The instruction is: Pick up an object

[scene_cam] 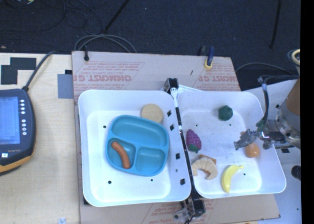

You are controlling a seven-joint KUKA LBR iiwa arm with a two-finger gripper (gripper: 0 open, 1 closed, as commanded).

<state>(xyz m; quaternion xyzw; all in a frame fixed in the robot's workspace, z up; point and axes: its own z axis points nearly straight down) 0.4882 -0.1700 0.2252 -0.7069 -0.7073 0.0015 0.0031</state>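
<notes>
Orange round fruit (pixel 253 152) lies at the right side of the right white bin (pixel 274 184), just beside the grey end effector (pixel 244 142); we cannot tell whether that end effector is wide or narrow, and we see nothing held in it.

From the left, a grey handheld screen unit (pixel 12 125) rests on the pale wooden worktop (pixel 44 188). A cardboard sheet (pixel 127 73) under the bins carries red print, upside down and too blurred for us to read. The left white bin (pixel 91 110) holds a blue divided plastic plate (pixel 142 137) with a red-brown sausage (pixel 121 154) in one compartment, and a beige round biscuit (pixel 152 113) touching the plate's far rim. The right bin holds a purple grape bunch (pixel 193 140), a tan croissant (pixel 206 166), a dark green lump (pixel 225 113) and a yellow banana (pixel 230 177).
</notes>
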